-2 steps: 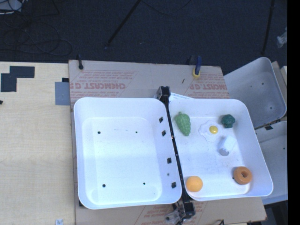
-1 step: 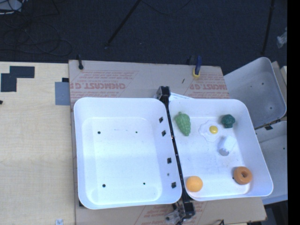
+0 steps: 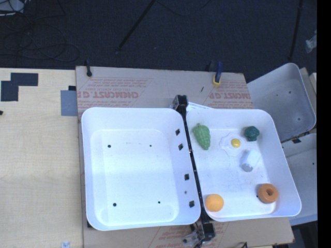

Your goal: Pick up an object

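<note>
Well, past the left bin [image 3: 95, 138], everything you could pick lies in the right bin [image 3: 279, 154]: green bunch [image 3: 201, 136], orange ball [image 3: 214, 202], egg [image 3: 232, 143], pale piece [image 3: 248, 160], dark green lump [image 3: 252, 133], doughnut [image 3: 268, 193]. With the arm reaching in from the right, the doughnut is probably nearest, well apart from its neighbours. You cannot tell the gripper's state.

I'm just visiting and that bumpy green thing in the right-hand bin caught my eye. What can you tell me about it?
The green bumpy object looks like a toy bunch of grapes, likely plastic or rubber, with a knobbly surface. It is oval, lying flat with its long side running from upper left to lower right. It sits on the floor of the right bin, in the upper left part, close to the divider between the bins. Nothing touches it; the fried-egg toy lies apart to its right.
</note>
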